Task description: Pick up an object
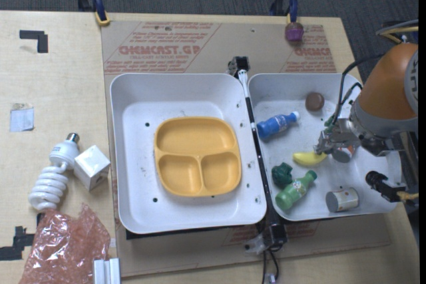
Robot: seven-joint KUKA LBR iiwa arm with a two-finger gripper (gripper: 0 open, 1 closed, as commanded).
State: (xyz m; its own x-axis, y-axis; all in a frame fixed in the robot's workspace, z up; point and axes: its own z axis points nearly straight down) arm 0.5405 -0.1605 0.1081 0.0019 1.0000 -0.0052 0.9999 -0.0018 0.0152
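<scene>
**Arm Closes In on Toy Banana in Right Bin**

The grey KUKA arm with its orange band reaches in from three o'clock, its two-finger gripper (pixel 331 145) low over the shallow white plastic right bin (pixel 267 86). Directly at the gripper's tip, on its eight o'clock side, lies a small curved yellow toy banana (pixel 307 158); whether metal and fruit touch cannot be told, nor whether the tool stands open or shut.

The banana looks light, stiff and smooth, likely moulded plastic, so it may slip; the surest hold seems to be across its thick middle, square to the curve.

Around it, well spaced: a blue plastic bottle with a white cap (pixel 276 125) at ten o'clock, a brown round ball (pixel 315 101) at twelve, a dark green lumpy toy (pixel 282 173) and a green bottle (pixel 295 190) at seven, and a short silvery metal cylinder (pixel 342 199) at five.

The left white bin (pixel 126 93) carries a glossy yellow three-compartment plate (pixel 198 156). On the bench at nine o'clock rest a white spiral light bulb (pixel 53 179) and a small white cube (pixel 92 167).
</scene>
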